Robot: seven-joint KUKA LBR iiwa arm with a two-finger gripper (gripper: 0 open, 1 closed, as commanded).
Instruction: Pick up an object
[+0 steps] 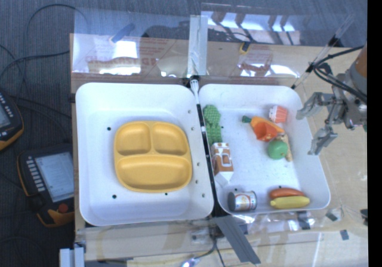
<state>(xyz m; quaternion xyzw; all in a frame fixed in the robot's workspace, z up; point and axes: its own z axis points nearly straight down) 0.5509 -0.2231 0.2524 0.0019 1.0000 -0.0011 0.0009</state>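
Toys crowd right bin [310, 167]; open fingers [325, 138] hover beside it.

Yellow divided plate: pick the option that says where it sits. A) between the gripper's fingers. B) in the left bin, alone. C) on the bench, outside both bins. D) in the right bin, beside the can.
B: the yellow divided plate lies flat in the left bin, while the can and the other small items lie in the right bin.

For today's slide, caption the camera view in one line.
Robot hand open beside the right bin of toy food; yellow divided plate in the left bin.
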